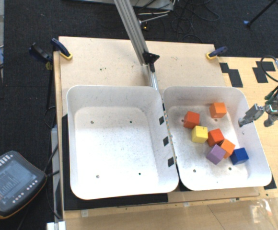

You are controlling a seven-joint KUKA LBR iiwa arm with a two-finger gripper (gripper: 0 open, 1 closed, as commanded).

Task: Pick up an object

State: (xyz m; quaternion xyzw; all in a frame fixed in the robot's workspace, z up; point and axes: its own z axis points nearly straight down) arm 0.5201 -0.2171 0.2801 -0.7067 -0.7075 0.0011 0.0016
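Several small blocks lie in the right bin: an orange one at the back, a red-orange one, a yellow one, another red-orange one, an orange one, a purple one and a blue one. My gripper hangs at the right rim of that bin, right of the blocks and apart from them. It is open, with nothing between its fingers.
The left bin stands beside the right one on the bench. A slanted metal rail runs down to the gap between the bins. A teach pendant lies at the lower left. Clamps hold the board's back corners.
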